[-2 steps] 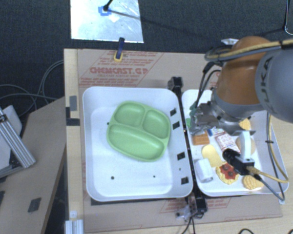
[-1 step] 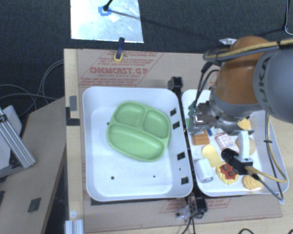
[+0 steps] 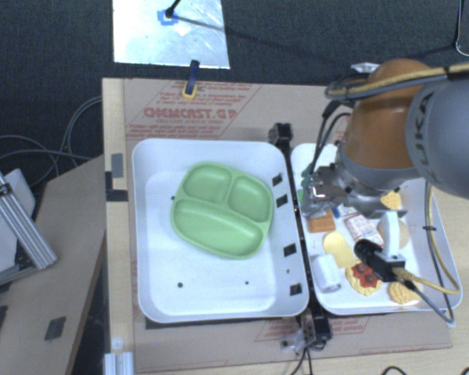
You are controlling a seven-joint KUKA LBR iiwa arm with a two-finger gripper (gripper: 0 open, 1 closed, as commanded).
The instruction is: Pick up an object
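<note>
Green divided plate in left bin, arm over cluttered right bin

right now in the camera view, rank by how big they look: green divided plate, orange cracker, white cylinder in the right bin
1. green divided plate, by far the largest
2. and 3. orange cracker and white cylinder: they look about alike, and the arm may hide part of the cracker, so no ranking.
</note>
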